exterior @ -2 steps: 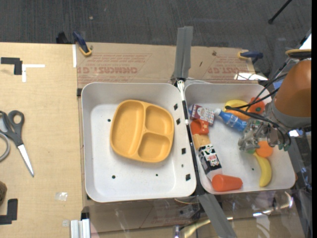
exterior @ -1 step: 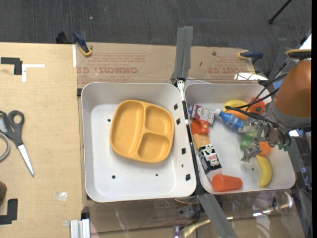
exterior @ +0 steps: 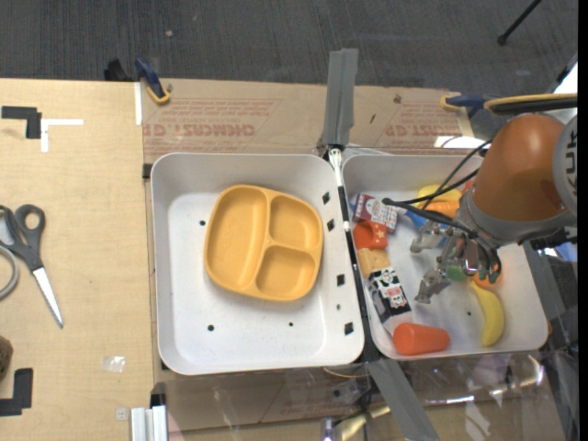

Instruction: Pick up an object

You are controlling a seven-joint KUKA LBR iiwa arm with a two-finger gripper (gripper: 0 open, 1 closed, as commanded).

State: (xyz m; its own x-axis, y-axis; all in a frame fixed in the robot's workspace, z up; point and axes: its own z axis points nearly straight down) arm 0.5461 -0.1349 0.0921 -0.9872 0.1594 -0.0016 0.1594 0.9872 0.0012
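Nearest to us, at the bottom edge of the right bin (exterior: 537, 333), an orange carrot-like toy (exterior: 421, 338) is lying on its side, just below and slightly left of the gripper (exterior: 439, 278). We are seeing the gripper hanging over the middle of that bin, its metal fingers (exterior: 428, 288) pointing down toward the white floor; they are looking slightly apart, and nothing is sitting between them. Just to the right of the gripper and a little below it, a yellow banana (exterior: 491, 315) is lying along the bin's right side, close to the fingers but not touching them as far as we can tell. To the gripper's left, a small black-and-white carton (exterior: 390, 292) is lying near the wall between the bins, with a tan block (exterior: 372, 260) just above it and a red piece (exterior: 371, 236) above that. Farther up on the left, a red-and-white packet (exterior: 375, 211) is resting near the bin's top corner. Above the gripper, the arm (exterior: 519, 180) with its orange band is covering part of some yellow and orange items (exterior: 435, 198). Well to the left of the gripper, the left bin (exterior: 170, 274) is holding a yellow divided plate (exterior: 265, 243). Far off to the left, scissors (exterior: 35, 260) are lying on the wooden bench (exterior: 73, 338).
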